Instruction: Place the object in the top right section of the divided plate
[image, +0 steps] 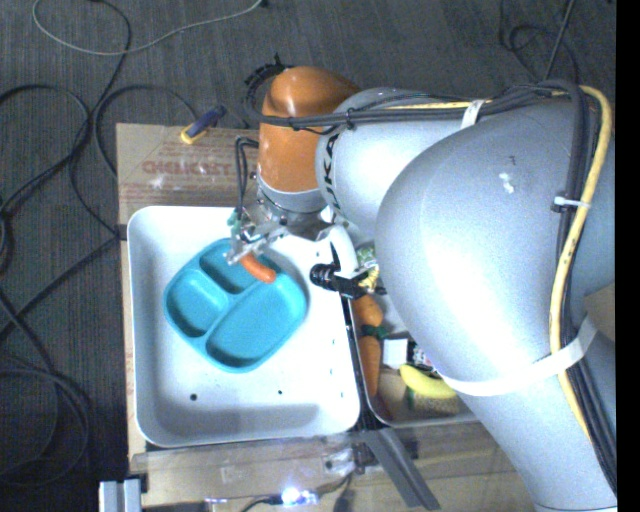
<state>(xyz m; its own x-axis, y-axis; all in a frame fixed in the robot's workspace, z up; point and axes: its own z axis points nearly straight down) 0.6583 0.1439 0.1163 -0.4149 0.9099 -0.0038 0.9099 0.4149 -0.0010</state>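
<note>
Brown surface (175, 175) carries white bin (150, 330); second bin (385, 418) at 3 o'clock; blue-yellow item (203, 122) at 12.

The right bin (393, 418) holds an orange carrot (371, 312) and a yellow banana (428, 383); a small yellow-and-blue tool (203, 123) lies on the board (180, 168) beyond.

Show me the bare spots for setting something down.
Free: the left bin floor between the blue plate and its lower wall, and the plate's big section. Crowded: under the hand by the orange piece, and the right bin.
</note>
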